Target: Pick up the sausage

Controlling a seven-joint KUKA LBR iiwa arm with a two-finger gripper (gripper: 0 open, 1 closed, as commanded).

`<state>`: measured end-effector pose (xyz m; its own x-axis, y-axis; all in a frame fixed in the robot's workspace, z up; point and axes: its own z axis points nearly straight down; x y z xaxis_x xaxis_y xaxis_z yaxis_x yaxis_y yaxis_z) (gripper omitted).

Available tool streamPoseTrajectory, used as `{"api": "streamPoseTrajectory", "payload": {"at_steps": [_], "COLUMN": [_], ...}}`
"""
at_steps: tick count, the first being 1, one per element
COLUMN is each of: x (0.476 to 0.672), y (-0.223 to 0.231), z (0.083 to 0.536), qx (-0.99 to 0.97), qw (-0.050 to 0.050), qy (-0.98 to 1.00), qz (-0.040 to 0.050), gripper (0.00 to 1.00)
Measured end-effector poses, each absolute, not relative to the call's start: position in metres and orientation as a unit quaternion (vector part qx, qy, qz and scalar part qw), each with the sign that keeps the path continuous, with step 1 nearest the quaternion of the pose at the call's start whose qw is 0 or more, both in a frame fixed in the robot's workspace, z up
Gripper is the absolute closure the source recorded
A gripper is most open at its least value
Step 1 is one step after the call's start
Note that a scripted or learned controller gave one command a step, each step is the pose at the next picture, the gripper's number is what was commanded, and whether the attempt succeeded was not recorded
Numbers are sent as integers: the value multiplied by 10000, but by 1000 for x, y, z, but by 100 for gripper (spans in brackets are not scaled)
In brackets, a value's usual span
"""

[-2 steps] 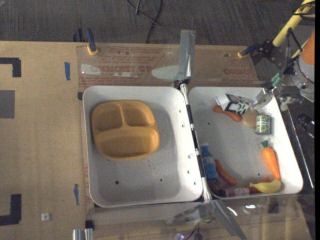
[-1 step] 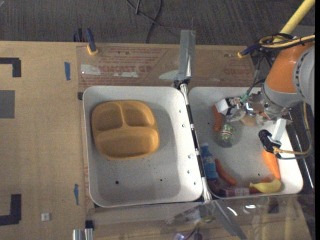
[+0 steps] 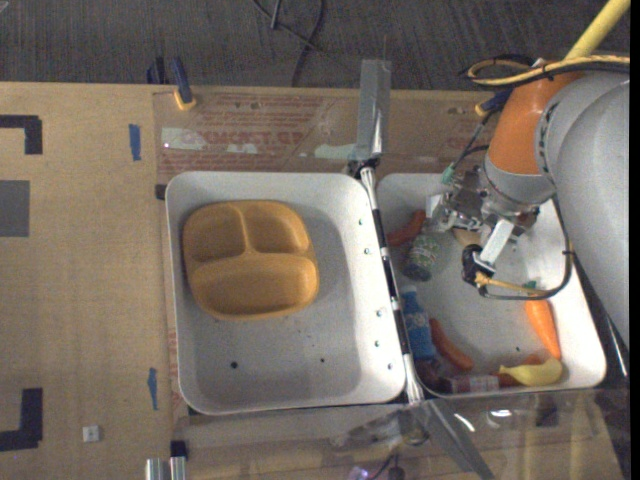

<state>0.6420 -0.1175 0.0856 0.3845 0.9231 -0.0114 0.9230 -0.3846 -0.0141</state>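
A short reddish-brown sausage lies in the right bin, against its left wall near the far corner. My gripper hangs low over the far part of that bin, just right of the sausage and above a round greenish can. The wrist and its cables cover the gripper's tips. Nothing is visibly held.
The right bin also holds a blue packet, a red-orange long piece, a carrot and a banana along its near side. The left bin holds a yellow divided plate. A metal divider separates the bins.
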Motion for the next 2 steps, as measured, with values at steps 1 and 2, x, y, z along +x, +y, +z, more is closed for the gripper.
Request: {"api": "streamPoseTrajectory", "payload": {"at_steps": [1,2], "x": [570,614], "y": [-125,-151], "z": [86,85], "qx": [-8615,-9711], "qw": [-1,44], "qy": [-5078,-2385], "qz": [-8,51], "gripper": [0,0]}}
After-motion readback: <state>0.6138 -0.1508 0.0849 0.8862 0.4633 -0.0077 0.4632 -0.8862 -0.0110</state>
